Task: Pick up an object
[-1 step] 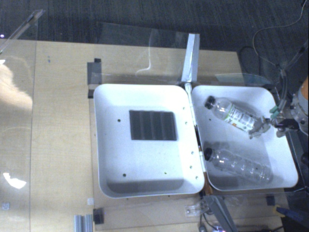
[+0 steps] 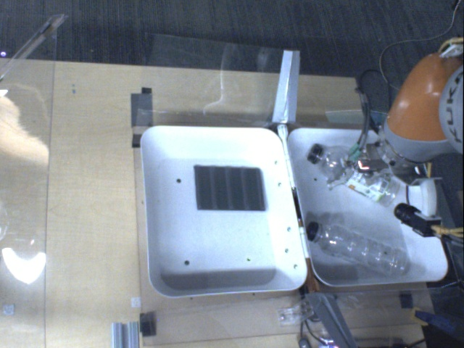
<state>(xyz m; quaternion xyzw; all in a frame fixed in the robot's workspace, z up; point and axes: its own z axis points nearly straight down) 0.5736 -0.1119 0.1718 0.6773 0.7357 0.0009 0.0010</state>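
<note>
Two clear plastic bottles with black caps lie in the right bin (image 2: 435,263). The upper bottle (image 2: 335,164) lies near the bin's far wall, cap to the left, with a label at its right end. The lower bottle (image 2: 359,246) lies along the near side, its cap pointing at the wall shared with the left bin. My gripper (image 2: 368,164) hangs low over the right end of the upper bottle, under the grey wrist and its orange band (image 2: 424,96). The wrist hides where the gripper meets the bottle.
The left bin (image 2: 163,194) has a dark ribbed patch (image 2: 229,188) on its floor. A clear upright panel (image 2: 217,78) and a metal post (image 2: 286,85) stand behind the bins. Wooden bench lies to the left.
</note>
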